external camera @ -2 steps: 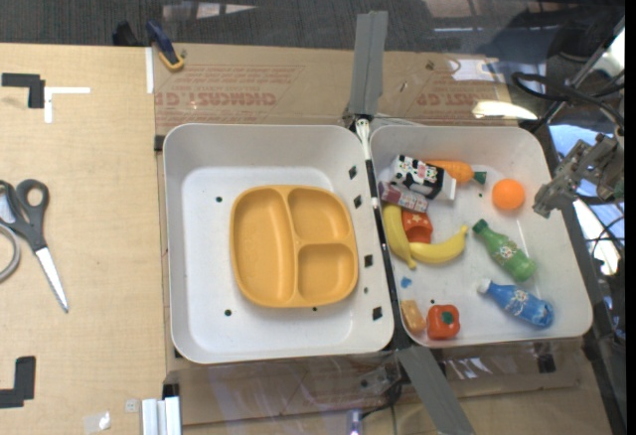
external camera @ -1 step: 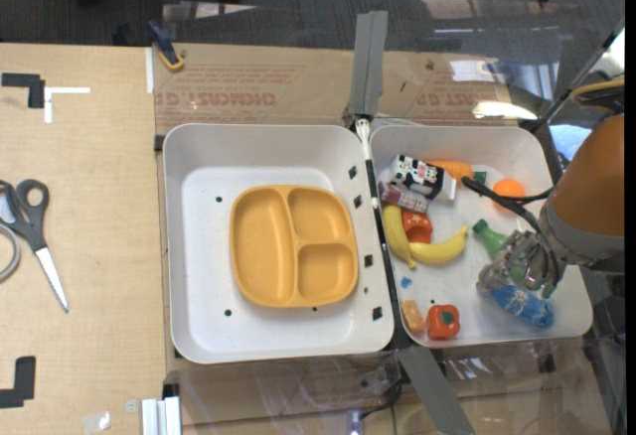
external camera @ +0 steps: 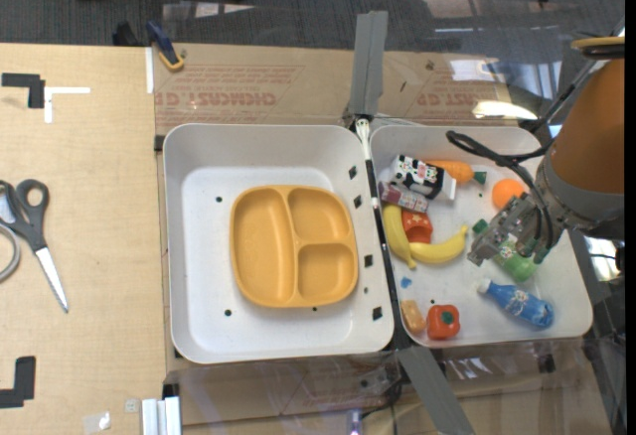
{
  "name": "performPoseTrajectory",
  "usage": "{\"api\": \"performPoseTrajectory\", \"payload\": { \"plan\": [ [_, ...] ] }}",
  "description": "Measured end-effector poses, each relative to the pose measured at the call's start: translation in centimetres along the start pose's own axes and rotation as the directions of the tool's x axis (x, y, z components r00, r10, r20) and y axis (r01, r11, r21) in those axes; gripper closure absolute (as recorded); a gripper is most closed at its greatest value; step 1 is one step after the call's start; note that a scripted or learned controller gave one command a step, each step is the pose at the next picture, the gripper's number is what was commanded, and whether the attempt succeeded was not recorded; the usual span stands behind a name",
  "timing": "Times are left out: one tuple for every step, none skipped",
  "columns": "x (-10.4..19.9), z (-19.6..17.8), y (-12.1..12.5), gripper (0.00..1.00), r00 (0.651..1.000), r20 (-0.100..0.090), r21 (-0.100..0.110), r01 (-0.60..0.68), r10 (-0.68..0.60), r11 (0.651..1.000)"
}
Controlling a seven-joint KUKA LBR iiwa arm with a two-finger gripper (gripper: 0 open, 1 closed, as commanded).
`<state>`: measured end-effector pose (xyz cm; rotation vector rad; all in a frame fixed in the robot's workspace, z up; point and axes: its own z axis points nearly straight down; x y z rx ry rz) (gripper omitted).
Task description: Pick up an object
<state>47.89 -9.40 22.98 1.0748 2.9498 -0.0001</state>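
Grey carpet and chair castors run along the top of the frame, with a cardboard sheet under two white bins and a wooden bench at left where scissors (external camera: 35, 234) lie. Over to the right bin (external camera: 571, 309) now: the gripper (external camera: 507, 242) sits low at the right-centre of the frame, right over the clutter, and whether it is spread or closed I cannot tell from up here.

Nearest candidate is the green object (external camera: 519, 267), touching or just under the tool on its lower right side. Nothing is visibly held. The blue bottle (external camera: 519, 303) lies just below that, long axis running left to lower right. The banana (external camera: 422, 242) curves away to the left, near but apart, long end pointing at the gripper. An orange ball (external camera: 508, 192) sits just above.

My read: the green piece is the likely target, and the crowding is the risk, with the bottle and the bin wall close by. Further left, a red tomato-like toy (external camera: 443, 321) and a black-and-white carton (external camera: 418, 175). The left bin (external camera: 189, 254) carries a yellow divided plate (external camera: 294, 246).
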Motion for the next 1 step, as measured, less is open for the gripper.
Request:
{"api": "performPoseTrajectory", "payload": {
  "plan": [
    [0.1,-2.38,6.51,1.0,0.987,0.0,0.0,0.158,-0.158,0.987]
  ]
}}
